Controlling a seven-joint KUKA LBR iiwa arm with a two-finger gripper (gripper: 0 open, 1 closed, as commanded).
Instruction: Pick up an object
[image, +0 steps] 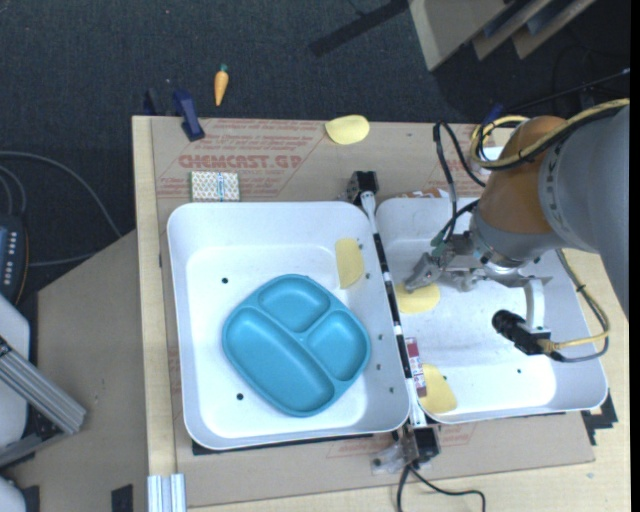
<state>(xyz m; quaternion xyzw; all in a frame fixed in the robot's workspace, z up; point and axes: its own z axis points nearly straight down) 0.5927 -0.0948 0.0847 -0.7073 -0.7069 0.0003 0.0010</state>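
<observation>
Yellow chip, just below gripper

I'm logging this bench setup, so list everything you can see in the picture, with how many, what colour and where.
white bins: 2, white, side by side on the bench, left bin, right bin
divided plate: 1, blue, lying in the left bin
yellow pieces: 4, yellow; one on the bench above the bins, one at the left bin's right wall, one in the right bin by the gripper, one at the right bin's lower left corner
carrot toy: 1, orange, on the dark floor beyond the bench
blue clip: 1, blue, at the bench's top left edge
patterned packet: 1, pale, on the bench above the left bin
gripper: 1, grey metal, over the right bin's left side
arm: 1, grey with orange band, reaching in from the right
</observation>
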